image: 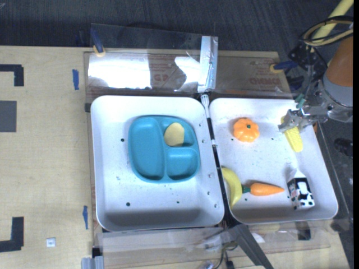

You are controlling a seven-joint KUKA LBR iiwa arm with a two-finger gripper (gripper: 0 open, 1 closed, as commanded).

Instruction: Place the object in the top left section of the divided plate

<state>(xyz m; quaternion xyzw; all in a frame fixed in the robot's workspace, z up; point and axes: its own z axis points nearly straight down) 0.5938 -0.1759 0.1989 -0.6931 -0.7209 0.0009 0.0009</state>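
I see the gripper [295, 120] at the right bin's [269, 106] far right edge, over the corn [294, 138]; its grip I can't tell. The plate [147, 150] sits mid left bin, a lemon [174, 133] in one section.

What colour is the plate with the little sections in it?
The divided plate is blue, clearest in the camera view from above, sitting in the left white bin.

hand [295, 120] over corn [294, 138]
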